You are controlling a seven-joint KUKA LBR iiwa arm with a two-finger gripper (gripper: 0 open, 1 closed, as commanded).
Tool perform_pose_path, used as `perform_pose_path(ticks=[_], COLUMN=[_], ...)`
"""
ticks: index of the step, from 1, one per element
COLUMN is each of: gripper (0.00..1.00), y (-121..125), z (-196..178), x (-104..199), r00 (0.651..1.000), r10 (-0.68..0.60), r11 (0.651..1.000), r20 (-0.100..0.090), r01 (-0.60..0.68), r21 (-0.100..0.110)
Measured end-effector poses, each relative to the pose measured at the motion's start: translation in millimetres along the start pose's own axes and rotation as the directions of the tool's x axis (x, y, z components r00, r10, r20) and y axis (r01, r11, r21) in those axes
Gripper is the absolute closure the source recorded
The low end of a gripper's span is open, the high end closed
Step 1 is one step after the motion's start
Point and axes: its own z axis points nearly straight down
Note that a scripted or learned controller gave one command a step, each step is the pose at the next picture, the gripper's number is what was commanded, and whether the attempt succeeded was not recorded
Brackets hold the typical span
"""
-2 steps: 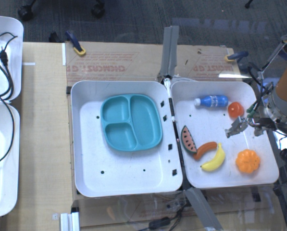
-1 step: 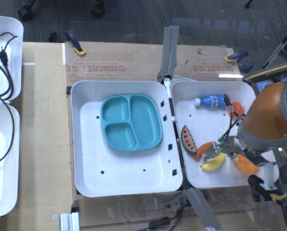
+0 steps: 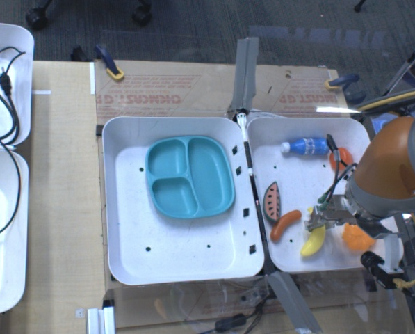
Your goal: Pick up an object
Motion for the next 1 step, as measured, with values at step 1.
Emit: perform_pose_path(ticks=[1], gripper=[1.0], y=[54.3], z=[-115.0], x=[44.0], r00=[1.0], r10=[-0.01], r11=[1.0], r20=[0.002], r01=[0.01], r21=[-0.001])
